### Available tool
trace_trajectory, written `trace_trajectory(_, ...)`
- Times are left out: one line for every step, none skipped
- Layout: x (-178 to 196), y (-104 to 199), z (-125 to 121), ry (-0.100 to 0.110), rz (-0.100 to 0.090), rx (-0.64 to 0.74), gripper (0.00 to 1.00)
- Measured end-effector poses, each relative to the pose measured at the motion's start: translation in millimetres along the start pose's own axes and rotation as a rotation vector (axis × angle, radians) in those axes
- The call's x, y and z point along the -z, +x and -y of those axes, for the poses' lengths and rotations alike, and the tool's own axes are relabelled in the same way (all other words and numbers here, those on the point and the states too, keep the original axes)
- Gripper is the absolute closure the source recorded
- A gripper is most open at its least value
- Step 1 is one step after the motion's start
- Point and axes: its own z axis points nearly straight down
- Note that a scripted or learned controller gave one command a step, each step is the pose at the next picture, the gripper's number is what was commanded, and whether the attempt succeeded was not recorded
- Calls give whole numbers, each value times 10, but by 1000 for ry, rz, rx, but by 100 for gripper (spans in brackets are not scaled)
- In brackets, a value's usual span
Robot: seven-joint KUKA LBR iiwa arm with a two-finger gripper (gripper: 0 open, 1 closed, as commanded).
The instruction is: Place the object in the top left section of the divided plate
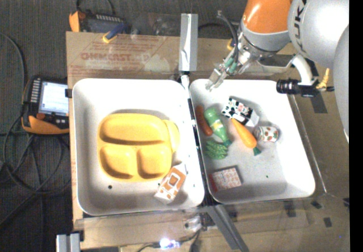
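Big stuff first: arm (306, 12) comes in from upper right of frame, two white bins on the bench, left bin (85, 103) w/ the yellow divided plate (136, 146), right bin (295, 171) w/ the clutter. Hand (218, 78) hangs over the right bin's upper left corner, nothing between the fingers; can't tell how wide they are tbh. Which object is meant isn't clear. Nearest imo is the black-and-white carton (237, 110), just below-right of the hand, long axis slanting down to the right. Carrot (245, 133), green veg (215, 121) and a sausage (203, 121) sit lower. Small orange-white box (171, 184) leans at the plate's lower right edge.
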Motion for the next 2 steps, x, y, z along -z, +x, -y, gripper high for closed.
trace_trajectory(-813,1107,182,2,-7,-56,100)
trace_trajectory(-587,951,287,0,-2,117,100)
